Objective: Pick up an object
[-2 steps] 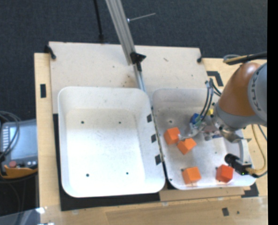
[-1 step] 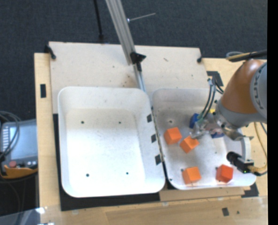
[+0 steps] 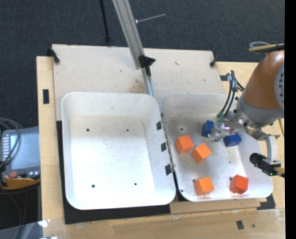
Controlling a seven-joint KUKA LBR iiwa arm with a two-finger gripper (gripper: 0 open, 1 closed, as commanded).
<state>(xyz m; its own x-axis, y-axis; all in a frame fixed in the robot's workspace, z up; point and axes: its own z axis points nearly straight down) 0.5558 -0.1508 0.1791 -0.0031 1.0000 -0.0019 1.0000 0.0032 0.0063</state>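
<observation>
My gripper (image 3: 221, 131) reaches down into the right bin (image 3: 188, 101) from the right, under the orange-banded wrist. It sits between two blue blocks: one (image 3: 208, 128) just to its left, the other (image 3: 232, 140) just to its lower right. Both lie very close to it, and whether either is touched cannot be made out. Two orange cubes (image 3: 184, 143) (image 3: 201, 152) lie in the bin's middle, left of the gripper. Another orange cube (image 3: 204, 185) and a red-orange cube (image 3: 239, 183) rest near the bin's front wall.
The left bin (image 3: 68, 106) stands beside the right one, sharing a dividing edge. A slanted aluminium rail (image 3: 130, 29) rises behind the bins. A black fitting (image 3: 262, 162) on the arm hangs over the right bin's right edge. A controller pendant (image 3: 16, 156) lies off the bench, left.
</observation>
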